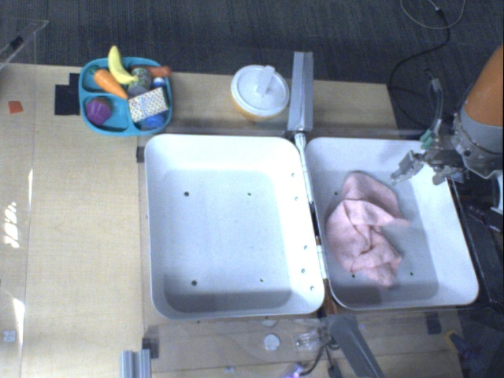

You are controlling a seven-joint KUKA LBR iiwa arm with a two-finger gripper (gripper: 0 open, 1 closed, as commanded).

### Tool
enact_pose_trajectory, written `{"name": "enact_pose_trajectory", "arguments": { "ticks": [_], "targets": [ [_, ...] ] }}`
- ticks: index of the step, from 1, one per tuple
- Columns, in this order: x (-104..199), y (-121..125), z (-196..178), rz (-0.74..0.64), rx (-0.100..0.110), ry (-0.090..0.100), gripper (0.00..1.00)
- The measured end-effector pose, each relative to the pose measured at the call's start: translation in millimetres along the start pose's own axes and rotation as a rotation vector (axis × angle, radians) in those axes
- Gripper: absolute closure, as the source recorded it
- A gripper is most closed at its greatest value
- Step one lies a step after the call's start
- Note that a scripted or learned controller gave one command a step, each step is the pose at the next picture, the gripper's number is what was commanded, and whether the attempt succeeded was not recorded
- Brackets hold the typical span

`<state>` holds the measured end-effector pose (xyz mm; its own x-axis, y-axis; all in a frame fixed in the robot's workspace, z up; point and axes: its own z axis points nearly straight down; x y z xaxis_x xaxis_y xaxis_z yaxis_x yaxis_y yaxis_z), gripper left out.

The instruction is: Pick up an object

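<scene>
A crumpled pink cloth (364, 228) lies in the right white bin (449, 235), toward its left and middle. My gripper (420, 172) hangs over the bin's far right corner, up and to the right of the cloth and apart from it. Its two fingers (403, 168) are spread open and there is nothing between them. The grey arm with its orange band (487, 101) comes in from the right edge.
The left white bin (157, 235) sits beside the right one, with a metal divider bar (300, 93) behind their shared edge. Behind the bins stand a blue tray of toy food (124, 94) and a lidded white cup (260, 91). Cables trail at the far right.
</scene>
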<state>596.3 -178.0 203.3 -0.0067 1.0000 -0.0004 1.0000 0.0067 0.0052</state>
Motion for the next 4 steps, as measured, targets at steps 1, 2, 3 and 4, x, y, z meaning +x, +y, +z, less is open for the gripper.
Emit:
{"name": "enact_pose_trajectory", "arguments": {
  "ticks": [1,2,3,4],
  "targets": [
    [23.2,-16.9,94.0,-0.023,0.002,0.0,0.0],
    [24.1,-13.8,81.1,-0.025,-0.007,-0.001,1.0],
    [24.0,-13.9,81.1,-0.025,-0.007,-0.001,0.0],
    [15.8,-11.9,103.1,-0.113,-0.002,0.0,0.0]
  ]
}}
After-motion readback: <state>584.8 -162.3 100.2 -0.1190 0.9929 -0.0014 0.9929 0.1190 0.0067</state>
